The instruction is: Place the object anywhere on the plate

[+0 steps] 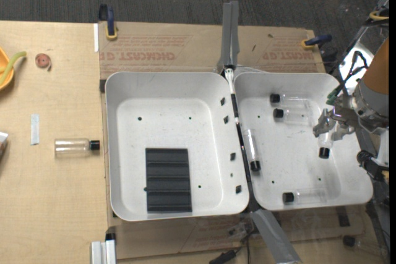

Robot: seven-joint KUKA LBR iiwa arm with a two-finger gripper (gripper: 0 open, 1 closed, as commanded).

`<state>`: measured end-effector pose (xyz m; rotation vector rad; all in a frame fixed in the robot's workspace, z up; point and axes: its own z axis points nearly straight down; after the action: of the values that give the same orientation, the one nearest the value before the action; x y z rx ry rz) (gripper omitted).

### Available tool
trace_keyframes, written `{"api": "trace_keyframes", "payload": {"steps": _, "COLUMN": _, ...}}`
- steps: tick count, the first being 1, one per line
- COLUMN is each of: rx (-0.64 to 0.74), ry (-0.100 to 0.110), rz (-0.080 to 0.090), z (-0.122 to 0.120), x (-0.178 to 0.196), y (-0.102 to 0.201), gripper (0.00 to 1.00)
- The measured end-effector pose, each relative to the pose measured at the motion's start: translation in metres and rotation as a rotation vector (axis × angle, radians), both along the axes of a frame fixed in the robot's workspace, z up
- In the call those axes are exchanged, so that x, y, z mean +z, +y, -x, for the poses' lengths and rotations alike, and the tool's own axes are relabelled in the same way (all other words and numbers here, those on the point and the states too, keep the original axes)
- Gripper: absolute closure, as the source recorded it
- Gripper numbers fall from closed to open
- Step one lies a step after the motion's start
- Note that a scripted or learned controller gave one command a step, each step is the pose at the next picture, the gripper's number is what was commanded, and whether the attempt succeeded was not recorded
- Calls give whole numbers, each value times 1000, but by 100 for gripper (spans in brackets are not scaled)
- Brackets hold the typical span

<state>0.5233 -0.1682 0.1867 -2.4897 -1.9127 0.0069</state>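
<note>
I see a dark grey carpeted floor behind a light wooden tabletop (49,195), with a cardboard sheet (185,46) clamped under two white bins. The left bin (124,89) holds a dark ribbed plate (167,180) lying flat toward its near side. The right bin (346,191) holds several clear plastic vials with black caps: two close together at the far side (291,108), one lying along the left wall (251,148), and one at the near edge (306,196). My arm (377,80) comes in from the right, and the jaws (328,123) hang over the right side of the right bin. A small black-capped vial (323,151) sits just below them; I cannot tell whether it is gripped or merely lying on the bin floor, nor how wide the jaws stand. On the bare tabletop to the left lie another clear vial (74,146), a small white strip (34,130), a little reddish disc (42,60) and the edge of an orange bowl (5,71).
</note>
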Motion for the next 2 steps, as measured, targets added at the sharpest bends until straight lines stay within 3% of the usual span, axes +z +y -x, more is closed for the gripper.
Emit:
{"api": "trace_keyframes", "payload": {"steps": 1, "rx": 0, "ry": 0, "rz": 0, "z": 0, "x": 0, "y": 0, "gripper": 0}}
{"api": "trace_keyframes", "payload": {"steps": 2, "rx": 63, "ry": -3, "rz": 0, "z": -46, "x": 30, "y": -31, "gripper": 0}}
